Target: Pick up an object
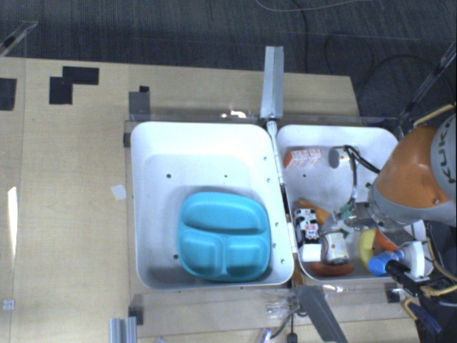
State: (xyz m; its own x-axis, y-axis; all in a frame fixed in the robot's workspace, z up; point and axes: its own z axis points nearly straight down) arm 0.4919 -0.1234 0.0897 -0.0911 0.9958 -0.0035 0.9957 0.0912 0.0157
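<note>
The gripper (pixel 348 220) hangs low in the right bin (pixel 314 136), under the arm (pixel 414 174) with its orange band; whether it is parted or closed cannot be told, since the wrist hides it. Just left of it and a little nearer lies a small can (pixel 334 247) with a pale label and a metal end, resting on a dark red thing (pixel 330 268) at the bin's near wall. A black-and-white carton (pixel 308 226) sits to the can's left, and a yellow piece (pixel 366 243) just to its right. At the far left corner of that bin lies a red-and-white packet (pixel 303 158). The left bin (pixel 153 148) holds a blue divided tray (pixel 224 236).
</note>
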